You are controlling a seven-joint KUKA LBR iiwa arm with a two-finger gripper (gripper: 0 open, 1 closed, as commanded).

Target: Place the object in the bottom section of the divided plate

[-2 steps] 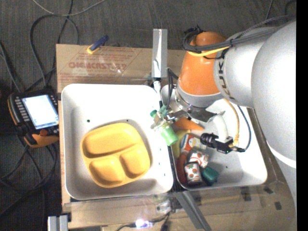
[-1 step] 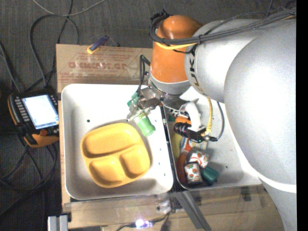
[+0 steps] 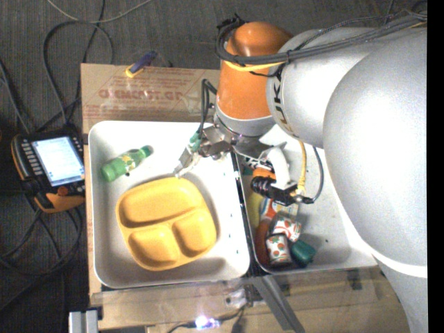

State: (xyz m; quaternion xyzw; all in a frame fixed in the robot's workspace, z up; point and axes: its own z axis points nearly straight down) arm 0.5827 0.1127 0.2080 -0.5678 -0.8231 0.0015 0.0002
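From the camera above, a yellow plastic divided plate (image 3: 161, 203) lies flat in the left shallow white bin (image 3: 104, 259). It has one wide section on its far side and two smaller sections side by side on its near side. All three sections show bare yellow plastic.

A green plastic bottle with a yellow label (image 3: 125, 163) lies on its side on the bin floor. It is just beyond the plate's far-left corner and apart from the rim, with its cap end turned to the right.

The grey arm with the orange band (image 3: 250, 82) reaches in from the right of the plate. The tool (image 3: 183, 164) hangs over the plate's far rim, tilted down toward it. At this slant I cannot tell whether the tool is apart or together, or whether it grips anything.

Right of the plate, past the bin walls, the second white bin (image 3: 326, 231) holds a heap of things. Among them are a red-and-white printed carton (image 3: 279, 248) and a teal object (image 3: 304, 252) touching it.

Beyond the plate, a brown cardboard sheet (image 3: 139, 96) with faded red print lies on the surface (image 3: 166, 290). A small blue-and-yellow object (image 3: 141, 62) sits at the sheet's far edge.

Left of the plate, off the surface, a handheld unit with a lit screen (image 3: 52, 159) rests on the grey carpet floor (image 3: 41, 47).
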